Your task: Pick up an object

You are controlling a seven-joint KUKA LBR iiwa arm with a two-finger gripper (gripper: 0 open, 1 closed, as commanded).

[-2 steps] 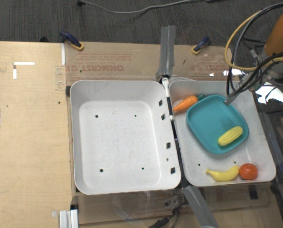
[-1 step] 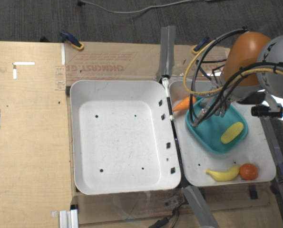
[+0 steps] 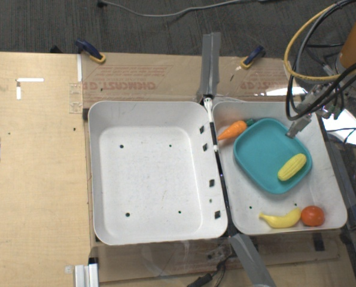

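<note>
Right bin (image 3: 339, 205) holding plate (image 3: 261, 157), corn (image 3: 292, 167) on it, carrot (image 3: 232, 130) left, banana (image 3: 281, 219) and tomato (image 3: 312, 216) in front

This was a robotics lab: two white bins (image 3: 151, 232) sat on a bare plywood bench (image 3: 34, 160), cardboard clamped by blue spring clamps (image 3: 89, 49) at its far edge, loose cables (image 3: 309, 52) trailing beyond.

One fixed camera looks down at a slant on my two bins (image 3: 151, 109); I enter from its right.
</note>
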